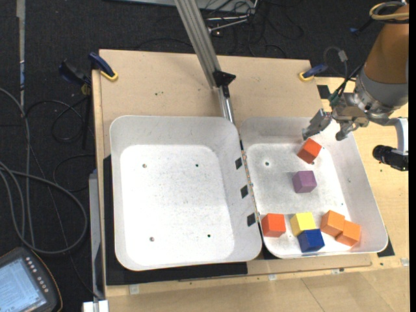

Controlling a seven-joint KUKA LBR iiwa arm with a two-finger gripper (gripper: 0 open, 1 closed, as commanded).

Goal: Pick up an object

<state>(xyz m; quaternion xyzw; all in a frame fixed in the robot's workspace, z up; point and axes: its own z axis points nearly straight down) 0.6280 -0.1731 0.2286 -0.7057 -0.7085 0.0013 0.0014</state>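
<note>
The right bin (364, 194) holds several small blocks. An orange block (310, 151) lies near its far side, tilted. A purple block (304, 181) sits in the middle. Along the near edge are an orange block (273, 224), a yellow block (302, 222), a blue block (311, 240) and two more orange blocks (342, 227) side by side. My gripper (328, 129) hangs over the far edge of the right bin, open, with nothing between its fingers. Its left finger (312, 128) is just above and behind the tilted orange block.
The left bin (130, 174) stands beside the right one, their rims meeting at the middle. A slanted metal pole (198, 34) runs from the top down to the bins' far junction. Clamps (104, 67) sit at the board's far corners.
</note>
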